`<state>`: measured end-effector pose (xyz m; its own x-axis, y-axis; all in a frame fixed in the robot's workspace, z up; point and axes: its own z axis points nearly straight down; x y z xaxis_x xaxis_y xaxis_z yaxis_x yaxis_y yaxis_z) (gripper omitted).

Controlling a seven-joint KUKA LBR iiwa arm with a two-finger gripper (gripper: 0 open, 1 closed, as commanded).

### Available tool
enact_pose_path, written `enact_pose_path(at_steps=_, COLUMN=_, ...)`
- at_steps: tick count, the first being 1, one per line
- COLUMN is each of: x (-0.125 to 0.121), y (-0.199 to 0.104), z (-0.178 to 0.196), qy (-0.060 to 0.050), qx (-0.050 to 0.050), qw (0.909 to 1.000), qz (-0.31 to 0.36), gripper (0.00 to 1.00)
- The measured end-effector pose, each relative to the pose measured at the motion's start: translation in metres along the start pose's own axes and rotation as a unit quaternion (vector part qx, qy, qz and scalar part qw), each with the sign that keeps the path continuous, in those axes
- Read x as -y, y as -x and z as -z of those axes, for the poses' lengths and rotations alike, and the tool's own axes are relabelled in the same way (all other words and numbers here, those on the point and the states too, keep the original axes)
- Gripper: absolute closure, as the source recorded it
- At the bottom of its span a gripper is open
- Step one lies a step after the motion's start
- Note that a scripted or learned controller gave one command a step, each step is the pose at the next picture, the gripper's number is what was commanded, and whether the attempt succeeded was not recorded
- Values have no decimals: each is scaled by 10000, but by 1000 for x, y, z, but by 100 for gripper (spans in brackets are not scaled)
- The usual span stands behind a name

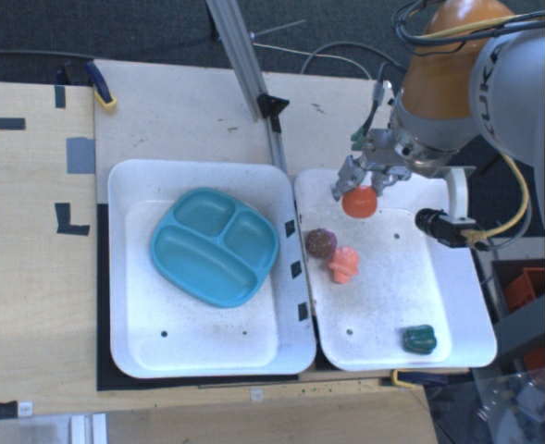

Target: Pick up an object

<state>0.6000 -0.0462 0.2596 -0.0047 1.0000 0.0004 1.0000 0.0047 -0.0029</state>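
Observation:
My gripper (365, 185) hangs over the back left part of the right bin (457, 326). A red-orange ball (360, 203) sits directly under its tip, touching or nearly touching it, and the gripper covers the ball's top edge. Nearer the front lie a dark purple-brown round object (321, 242) and a pink lumpy object (343, 265), close to the bin's left wall. A dark green object (419, 339) rests in the front right corner of the same bin.
The left bin (133, 340) bears a blue divided plate (215, 247), tilted across its middle. A metal post (244, 54) slants down to the gap between the bins. A black cable fitting (443, 225) sticks out at the right bin's back right.

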Motion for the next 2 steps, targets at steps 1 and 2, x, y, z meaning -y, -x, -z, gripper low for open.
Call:
enact_pose_path(at_steps=1, x=15, y=-59, z=-14, qy=-6, qx=-6, qw=10000, qz=11, gripper=100)
enact_pose_path(at_steps=2, x=30, y=-110, z=-28, qy=-7, qx=-3, qw=10000, qz=9, gripper=100)
